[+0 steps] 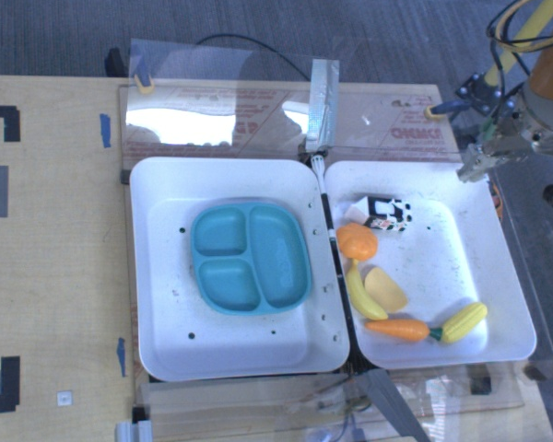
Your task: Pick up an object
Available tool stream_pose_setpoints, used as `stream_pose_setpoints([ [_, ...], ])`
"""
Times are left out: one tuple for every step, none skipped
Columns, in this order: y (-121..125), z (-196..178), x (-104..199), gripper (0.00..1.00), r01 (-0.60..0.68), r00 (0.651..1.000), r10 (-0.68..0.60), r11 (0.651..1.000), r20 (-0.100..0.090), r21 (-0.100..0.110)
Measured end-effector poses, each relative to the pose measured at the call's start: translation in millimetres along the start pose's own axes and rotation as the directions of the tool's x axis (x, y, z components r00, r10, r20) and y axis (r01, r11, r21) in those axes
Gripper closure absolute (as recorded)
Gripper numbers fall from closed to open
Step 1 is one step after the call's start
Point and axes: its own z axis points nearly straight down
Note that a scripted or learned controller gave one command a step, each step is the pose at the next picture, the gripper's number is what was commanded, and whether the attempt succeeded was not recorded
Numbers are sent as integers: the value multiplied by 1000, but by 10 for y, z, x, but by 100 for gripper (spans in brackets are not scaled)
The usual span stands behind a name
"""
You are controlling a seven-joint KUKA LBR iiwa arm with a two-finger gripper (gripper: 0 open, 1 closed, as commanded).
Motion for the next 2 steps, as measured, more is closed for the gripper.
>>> stream_pose_setpoints([
  [55,-1248,-106,100,7,1000,-7,1000,0,-6],
  [153,-1683,202,100,120,993,-120,993,-2,-1],
])
